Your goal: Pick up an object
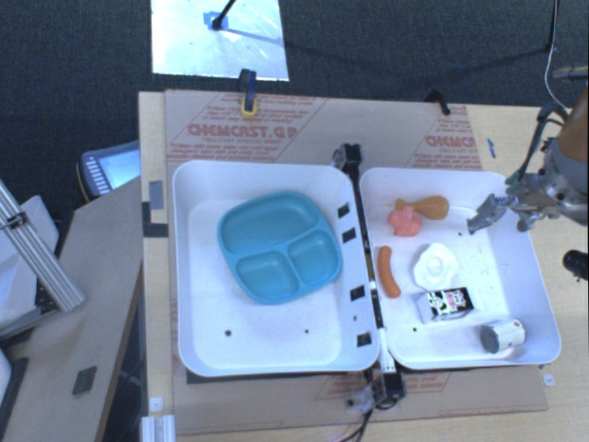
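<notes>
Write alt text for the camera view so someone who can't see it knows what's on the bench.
The arm's hand hovers over the upper right of the right bin, which holds a drumstick, pink toy, sausage, fried egg, small milk carton and cup. The left bin holds a blue divided plate.

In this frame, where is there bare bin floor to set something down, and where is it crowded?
Free: left bin floor around the blue tray, widest along the front edge and front-left corner. Right bin: a patch right of the fried egg, below the gripper. Crowded: the drumstick, sausage, carton and can cluster from divider to front-right corner.
</notes>
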Controlling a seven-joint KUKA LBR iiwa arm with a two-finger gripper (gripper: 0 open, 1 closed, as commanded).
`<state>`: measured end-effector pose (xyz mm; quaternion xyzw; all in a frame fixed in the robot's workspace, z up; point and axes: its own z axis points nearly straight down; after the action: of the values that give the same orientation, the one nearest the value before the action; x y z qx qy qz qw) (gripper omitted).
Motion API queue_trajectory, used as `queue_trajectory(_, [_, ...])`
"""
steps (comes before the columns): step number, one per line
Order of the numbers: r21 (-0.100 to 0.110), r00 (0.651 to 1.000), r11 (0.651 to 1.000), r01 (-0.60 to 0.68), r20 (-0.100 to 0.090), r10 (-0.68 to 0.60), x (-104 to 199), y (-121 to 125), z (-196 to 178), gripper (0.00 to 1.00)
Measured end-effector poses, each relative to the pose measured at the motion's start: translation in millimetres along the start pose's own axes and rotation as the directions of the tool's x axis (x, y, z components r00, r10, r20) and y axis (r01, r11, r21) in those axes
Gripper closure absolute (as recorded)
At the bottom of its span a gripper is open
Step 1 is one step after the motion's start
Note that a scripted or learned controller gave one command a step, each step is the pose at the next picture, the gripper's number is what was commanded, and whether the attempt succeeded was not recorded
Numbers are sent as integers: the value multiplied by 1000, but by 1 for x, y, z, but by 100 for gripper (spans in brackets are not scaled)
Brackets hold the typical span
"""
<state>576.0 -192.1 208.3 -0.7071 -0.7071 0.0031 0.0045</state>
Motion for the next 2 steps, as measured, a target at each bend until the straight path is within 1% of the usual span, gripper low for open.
queue_trajectory(1, [-12, 1000, 1000, 3, 3, -3, 1, 3, -7, 0])
queue_trajectory(2, [-8, 1000, 1000, 1, 2, -1, -8, -2, 47, 0])
